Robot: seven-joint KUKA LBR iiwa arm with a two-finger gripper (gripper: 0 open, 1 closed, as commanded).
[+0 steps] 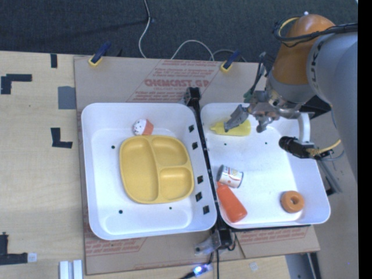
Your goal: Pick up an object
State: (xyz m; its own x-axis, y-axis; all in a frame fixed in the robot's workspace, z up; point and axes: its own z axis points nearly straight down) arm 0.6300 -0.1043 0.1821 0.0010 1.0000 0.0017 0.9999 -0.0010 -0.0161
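Yellow wedge [232,127], at the far edge of the right bin [264,217], under my gripper [249,120].

My fingers look spread, one touching the wedge's right end, the other beside it; nothing is held between them. I judge the risk is the low, flat wedge sliding out toward the divider [200,150] as I close. Bare floor lies just nearer; the small can [230,176], orange bottle [231,204] and doughnut [292,201] sit well apart.

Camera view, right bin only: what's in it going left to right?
Orange bottle, small can just above its top end (they overlap in x), then yellow piece under the gripper, then donut.
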